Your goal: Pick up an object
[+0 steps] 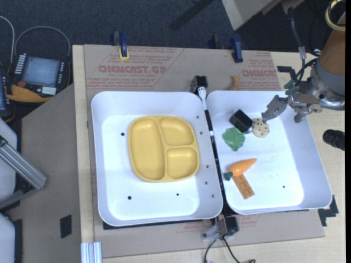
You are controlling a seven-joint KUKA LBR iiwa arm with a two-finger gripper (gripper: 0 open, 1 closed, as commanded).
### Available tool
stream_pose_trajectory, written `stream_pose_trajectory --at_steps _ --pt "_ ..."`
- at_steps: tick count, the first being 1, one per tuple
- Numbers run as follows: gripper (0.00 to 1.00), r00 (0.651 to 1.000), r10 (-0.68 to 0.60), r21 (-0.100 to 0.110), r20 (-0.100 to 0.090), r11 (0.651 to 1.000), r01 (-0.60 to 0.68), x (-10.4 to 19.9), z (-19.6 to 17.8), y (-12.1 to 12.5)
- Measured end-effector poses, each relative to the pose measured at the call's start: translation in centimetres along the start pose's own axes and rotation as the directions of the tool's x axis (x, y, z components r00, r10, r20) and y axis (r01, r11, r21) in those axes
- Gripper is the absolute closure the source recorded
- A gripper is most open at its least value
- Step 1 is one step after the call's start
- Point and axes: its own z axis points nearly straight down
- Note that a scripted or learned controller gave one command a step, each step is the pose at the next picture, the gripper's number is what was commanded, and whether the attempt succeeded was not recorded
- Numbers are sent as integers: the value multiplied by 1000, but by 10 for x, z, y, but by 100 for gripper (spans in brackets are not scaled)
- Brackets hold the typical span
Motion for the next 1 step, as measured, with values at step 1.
stream_pose_trajectory --at_steps 1 --pt "0 1000 1 6 -2 1000 -1 -1 50 -10"
